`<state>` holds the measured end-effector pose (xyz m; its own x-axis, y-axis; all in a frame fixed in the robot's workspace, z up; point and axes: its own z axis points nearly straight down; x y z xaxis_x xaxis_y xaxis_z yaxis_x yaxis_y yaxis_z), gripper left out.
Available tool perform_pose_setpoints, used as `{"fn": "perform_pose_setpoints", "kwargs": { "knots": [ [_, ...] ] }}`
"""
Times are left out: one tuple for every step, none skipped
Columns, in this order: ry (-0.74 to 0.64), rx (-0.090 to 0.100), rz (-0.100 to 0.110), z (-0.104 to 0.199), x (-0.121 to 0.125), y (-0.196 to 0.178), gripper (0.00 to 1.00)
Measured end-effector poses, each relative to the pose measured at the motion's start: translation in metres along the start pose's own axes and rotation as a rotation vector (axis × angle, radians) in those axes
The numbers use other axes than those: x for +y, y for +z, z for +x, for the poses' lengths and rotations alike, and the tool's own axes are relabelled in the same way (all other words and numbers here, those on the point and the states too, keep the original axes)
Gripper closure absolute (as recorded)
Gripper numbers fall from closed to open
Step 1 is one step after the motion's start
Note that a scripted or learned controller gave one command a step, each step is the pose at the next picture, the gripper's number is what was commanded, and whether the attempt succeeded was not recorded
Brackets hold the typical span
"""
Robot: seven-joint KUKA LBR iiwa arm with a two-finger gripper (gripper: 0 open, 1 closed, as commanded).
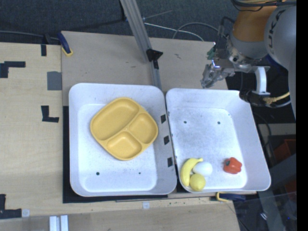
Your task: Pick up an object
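Right bin (250, 129) holds banana (188, 168) (near corner), far from end effector (210, 78).

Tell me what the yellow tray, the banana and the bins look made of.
Tray: likely moulded plastic, matte, one even yellow with soft rounded dividers. Banana: probably toy plastic, uniform bright yellow, smooth, no spots. Bins: look like thin formed white plastic, matte, with rounded corners and grey scuffing on the floors.
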<state>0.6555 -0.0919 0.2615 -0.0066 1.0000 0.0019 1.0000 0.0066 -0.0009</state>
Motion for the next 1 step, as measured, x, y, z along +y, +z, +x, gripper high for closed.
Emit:
{"fn": "perform_pose_setpoints", "kwargs": {
  "knots": [
    [0.001, -0.001, 0.002, 0.0525, -0.0115, 0.0171, 1.0]
  ]
}}
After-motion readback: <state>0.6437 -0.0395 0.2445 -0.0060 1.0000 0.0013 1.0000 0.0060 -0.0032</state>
